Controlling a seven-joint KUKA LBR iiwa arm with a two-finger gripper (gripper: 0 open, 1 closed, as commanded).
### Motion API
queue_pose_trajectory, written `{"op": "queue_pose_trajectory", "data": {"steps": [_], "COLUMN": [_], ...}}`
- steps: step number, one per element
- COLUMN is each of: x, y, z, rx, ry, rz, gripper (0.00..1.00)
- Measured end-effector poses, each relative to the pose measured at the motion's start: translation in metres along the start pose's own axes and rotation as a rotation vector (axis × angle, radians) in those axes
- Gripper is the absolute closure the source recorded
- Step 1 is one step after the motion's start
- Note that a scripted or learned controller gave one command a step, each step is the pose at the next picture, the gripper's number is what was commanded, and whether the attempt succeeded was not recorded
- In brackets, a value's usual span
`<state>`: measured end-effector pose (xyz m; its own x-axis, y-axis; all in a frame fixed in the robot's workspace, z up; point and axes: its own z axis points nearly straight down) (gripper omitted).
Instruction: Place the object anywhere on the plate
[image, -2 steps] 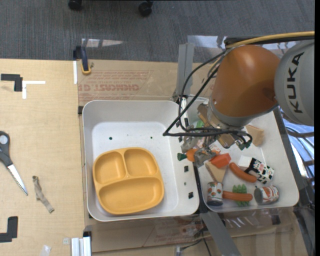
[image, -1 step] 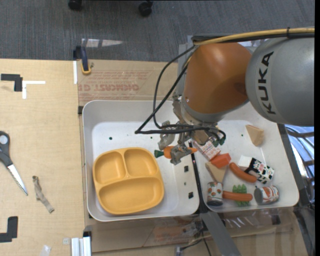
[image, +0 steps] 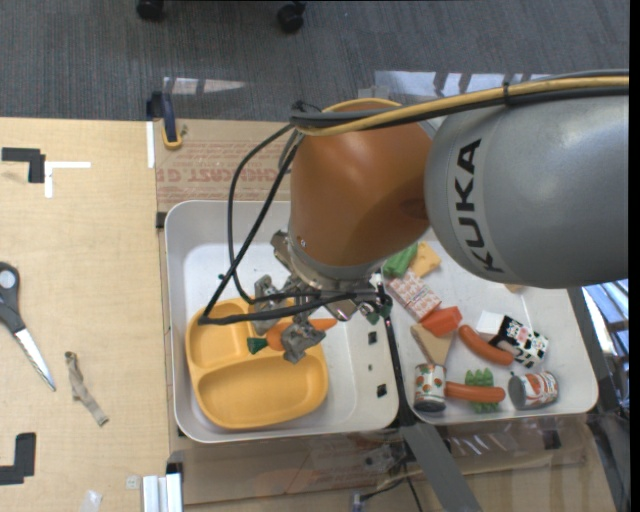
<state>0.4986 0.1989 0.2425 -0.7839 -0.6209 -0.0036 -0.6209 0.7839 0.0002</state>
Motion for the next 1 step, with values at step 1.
{"op": "queue_pose_trajectory", "data": {"steps": [1], "x": [0.0], "y": [-0.0001], "z": [0.0], "rx": [0.0], "ry": [0.0], "rz": [0.0], "gripper": [0.0]}}
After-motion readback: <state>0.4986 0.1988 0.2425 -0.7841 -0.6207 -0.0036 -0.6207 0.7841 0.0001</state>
